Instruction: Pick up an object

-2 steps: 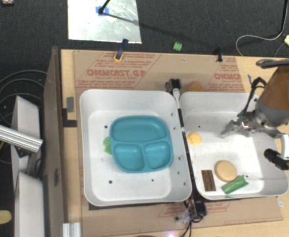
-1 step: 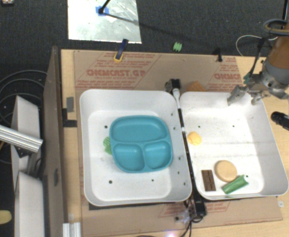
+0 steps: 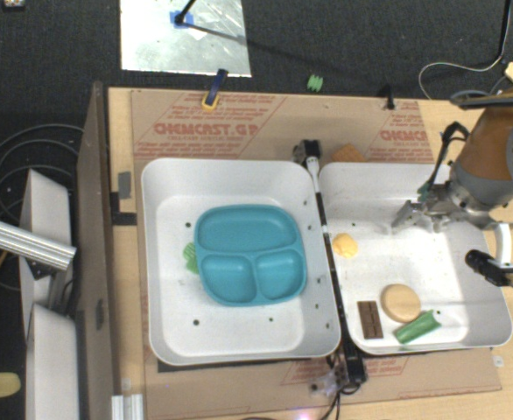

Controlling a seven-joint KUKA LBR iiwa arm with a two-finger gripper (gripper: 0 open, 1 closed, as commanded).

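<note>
Pick not done: nothing sits between the gripper's [image 3: 411, 215] fingers, and every object lies on a bin floor. Gripper hangs over the right bin [image 3: 493, 318] at about 1 o'clock from bin centre, fingers spread apart and empty as far as I can judge, pointing toward 9 o'clock. Whole grasp is left: choose a target, descend, close, lift.

Right bin contents:
- yellow piece [image 3: 345, 246] at 9 o'clock, near the divider; closest to the gripper, likely candidate
- tan disc [image 3: 401, 302] at 6 o'clock
- brown bar [image 3: 370, 319] at 7 o'clock, just beside the disc
- green piece [image 3: 415, 327] at 6 o'clock, touching or nearly touching the disc

Left bin [image 3: 165, 261]: blue tray [image 3: 249, 254] in the centre, three compartments, nothing visible in them. Green item [image 3: 189, 255] pokes out from under its 9 o'clock edge.
</note>
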